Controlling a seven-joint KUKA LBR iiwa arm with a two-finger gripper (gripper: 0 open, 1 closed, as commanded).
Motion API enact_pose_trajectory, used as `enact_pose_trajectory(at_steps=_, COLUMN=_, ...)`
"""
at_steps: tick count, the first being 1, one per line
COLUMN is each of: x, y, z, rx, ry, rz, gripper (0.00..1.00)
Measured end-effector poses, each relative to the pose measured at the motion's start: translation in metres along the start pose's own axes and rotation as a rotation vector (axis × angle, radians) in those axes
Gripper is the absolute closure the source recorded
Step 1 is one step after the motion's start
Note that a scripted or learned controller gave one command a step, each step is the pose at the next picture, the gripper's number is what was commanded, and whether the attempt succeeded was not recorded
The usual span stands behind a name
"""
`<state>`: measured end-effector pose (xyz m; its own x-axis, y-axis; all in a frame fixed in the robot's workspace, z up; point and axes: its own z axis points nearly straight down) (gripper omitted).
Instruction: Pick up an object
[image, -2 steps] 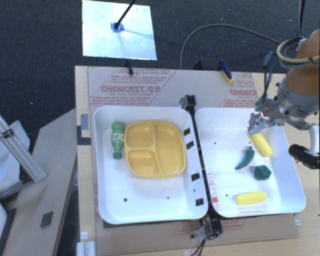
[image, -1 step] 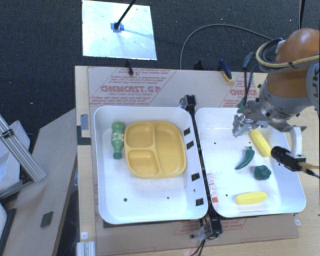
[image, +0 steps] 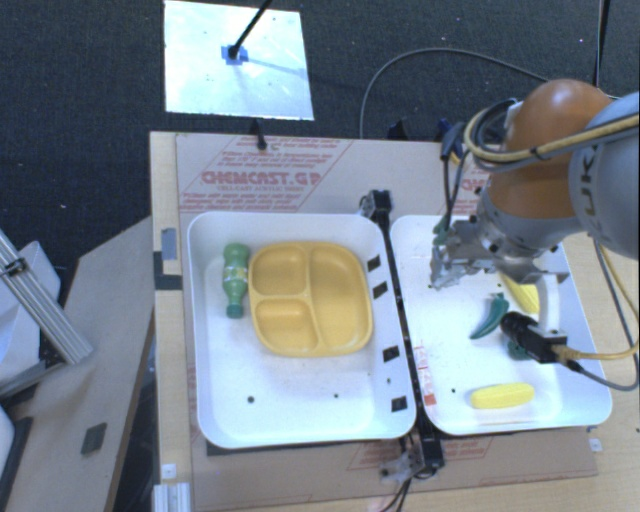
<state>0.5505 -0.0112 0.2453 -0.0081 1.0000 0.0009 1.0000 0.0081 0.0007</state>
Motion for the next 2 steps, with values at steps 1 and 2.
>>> enact_pose_trajectory(at_steps=1, x=0.045, y=-0.008, z=0.016, rx=0.001, ry=0.001, rz=-0.001, gripper=1.00)
enact_pose_trajectory(at_steps=2, x=0.095, y=-0.010, z=0.024, rx=0.001, ry=0.001, rz=-0.002, gripper=1.00)
